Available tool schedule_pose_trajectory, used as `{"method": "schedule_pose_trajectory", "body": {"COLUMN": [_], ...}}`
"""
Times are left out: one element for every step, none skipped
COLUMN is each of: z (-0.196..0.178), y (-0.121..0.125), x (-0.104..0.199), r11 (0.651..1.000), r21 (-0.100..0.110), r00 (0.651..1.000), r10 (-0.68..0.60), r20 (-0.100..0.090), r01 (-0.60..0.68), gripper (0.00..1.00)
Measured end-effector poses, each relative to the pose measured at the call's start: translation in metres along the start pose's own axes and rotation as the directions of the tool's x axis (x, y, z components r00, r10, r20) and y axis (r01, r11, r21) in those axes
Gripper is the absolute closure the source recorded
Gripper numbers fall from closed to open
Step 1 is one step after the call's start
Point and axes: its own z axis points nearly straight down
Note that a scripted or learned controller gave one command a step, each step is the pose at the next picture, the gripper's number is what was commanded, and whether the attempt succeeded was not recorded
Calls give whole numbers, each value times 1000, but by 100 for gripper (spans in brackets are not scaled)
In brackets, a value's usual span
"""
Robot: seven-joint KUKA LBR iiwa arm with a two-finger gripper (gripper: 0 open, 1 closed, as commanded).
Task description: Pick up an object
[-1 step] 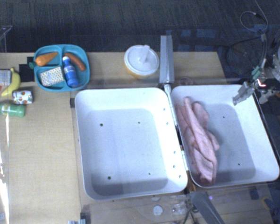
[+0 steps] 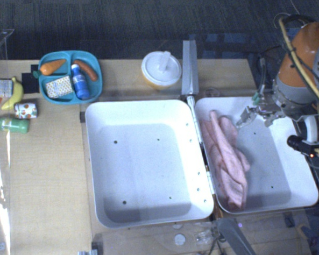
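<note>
A crumpled pink cloth (image 2: 226, 158) lies along the left side of the right bin (image 2: 282, 192), stretching from near the far wall toward the near one. My gripper (image 2: 254, 113) hangs over the far part of that bin, up and to the right of the cloth's far end, and apart from it. Its two fingers stand spread, with nothing between them. The grey arm with its orange band (image 2: 301, 61) reaches in from the right.
The left bin (image 2: 145, 163) sits beside the right one, a metal divider (image 2: 188, 68) at the back between them. Behind them stand a white lidded cup (image 2: 161, 69) and a blue tray of toy food (image 2: 70, 77). Small toys (image 2: 10, 109) lie at far left.
</note>
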Motion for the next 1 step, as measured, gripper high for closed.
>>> {"method": "schedule_pose_trajectory", "body": {"z": [-45], "y": [-3], "x": [-42], "r11": [979], "r21": [-3], "r00": [979], "r10": [202], "r20": [1], "r01": [-202], "gripper": [0]}}
